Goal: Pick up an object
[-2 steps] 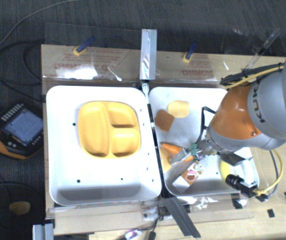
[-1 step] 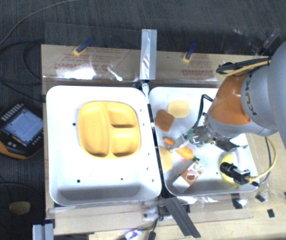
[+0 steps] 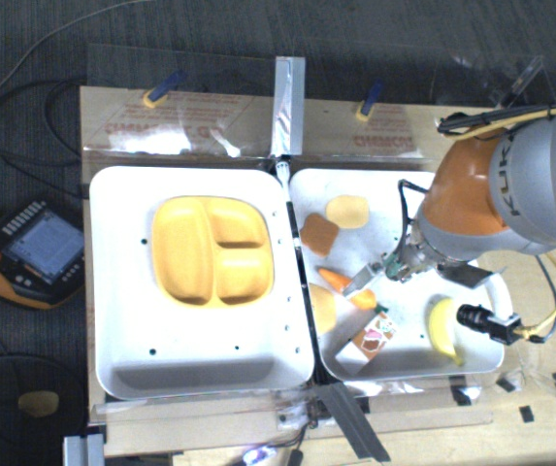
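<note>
left bin (image 3: 113, 260): 1 yellow divided tray (image 3: 212, 250) | right bin (image 3: 399, 362): 1 banana (image 3: 441, 326), 1 carrot (image 3: 335, 280), 1 brown block (image 3: 320, 233), 1 carton (image 3: 376, 335) | gripper (image 3: 360, 282) mid-frame by carrot, fingers: can't tell

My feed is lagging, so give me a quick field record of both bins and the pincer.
left bin: yellow divided tray
right bin: pale round piece, brown square piece, carrot, banana, small printed packet
pincer: low in right bin, tip beside carrot
grasp: cannot tell
</note>
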Tool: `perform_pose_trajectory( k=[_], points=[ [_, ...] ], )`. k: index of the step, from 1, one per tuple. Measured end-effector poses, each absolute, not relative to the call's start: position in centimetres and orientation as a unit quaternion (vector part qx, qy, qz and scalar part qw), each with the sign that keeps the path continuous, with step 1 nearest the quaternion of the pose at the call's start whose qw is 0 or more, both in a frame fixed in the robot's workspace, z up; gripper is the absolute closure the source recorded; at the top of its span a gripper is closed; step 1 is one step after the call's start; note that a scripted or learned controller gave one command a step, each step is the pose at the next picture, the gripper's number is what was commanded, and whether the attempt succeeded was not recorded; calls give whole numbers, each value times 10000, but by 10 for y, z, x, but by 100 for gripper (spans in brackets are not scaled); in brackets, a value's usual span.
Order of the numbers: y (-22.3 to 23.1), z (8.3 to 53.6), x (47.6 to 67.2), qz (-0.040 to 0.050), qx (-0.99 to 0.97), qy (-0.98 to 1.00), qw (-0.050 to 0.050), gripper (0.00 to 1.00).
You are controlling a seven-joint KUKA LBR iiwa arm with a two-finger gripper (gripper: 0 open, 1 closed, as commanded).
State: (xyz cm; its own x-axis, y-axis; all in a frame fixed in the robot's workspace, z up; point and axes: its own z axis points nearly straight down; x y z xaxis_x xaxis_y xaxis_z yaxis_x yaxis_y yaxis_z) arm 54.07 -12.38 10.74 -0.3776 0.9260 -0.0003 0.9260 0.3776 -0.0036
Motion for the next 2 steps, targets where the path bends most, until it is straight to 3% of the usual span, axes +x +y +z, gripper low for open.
perform_pose_trajectory(
  k=[1, 2],
  points=[
    [-106, 90, 517, -8, -5432, -8395, -91, 0],
    [-104, 98, 518, -25, -5432, -8396, -68, 100]
  ],
)
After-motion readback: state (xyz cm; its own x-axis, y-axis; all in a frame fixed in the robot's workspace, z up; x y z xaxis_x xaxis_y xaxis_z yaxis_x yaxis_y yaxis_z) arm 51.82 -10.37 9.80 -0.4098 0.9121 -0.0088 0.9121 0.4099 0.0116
